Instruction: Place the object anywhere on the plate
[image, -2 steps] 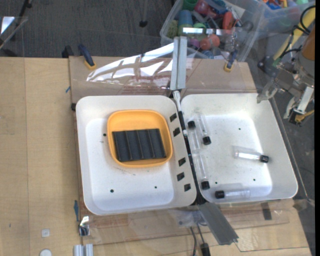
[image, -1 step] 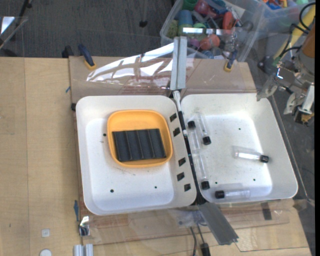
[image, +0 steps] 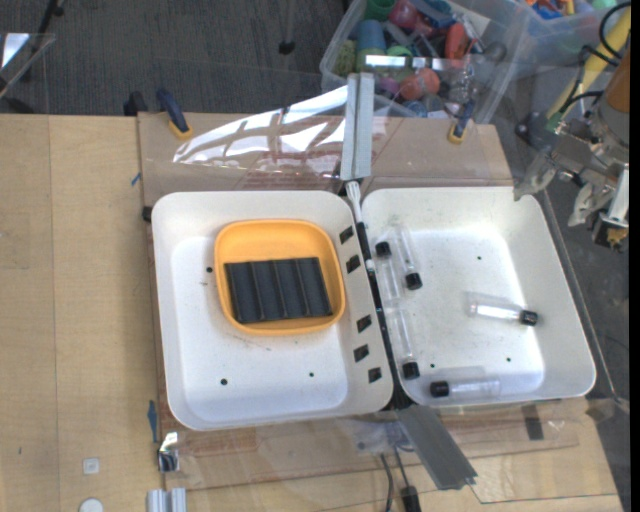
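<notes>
Tubes (image: 502, 313) with black caps lie scattered in your right bin (image: 560, 260); their clear bodies are hard to make out against the white. One lies alone mid-bin, others along the left wall and front edge. Your orange plate (image: 280, 236) sits in the left bin (image: 180, 300), holding a dark ribbed block (image: 277, 290). The gripper (image: 600, 195) is cut off at the right edge.
</notes>
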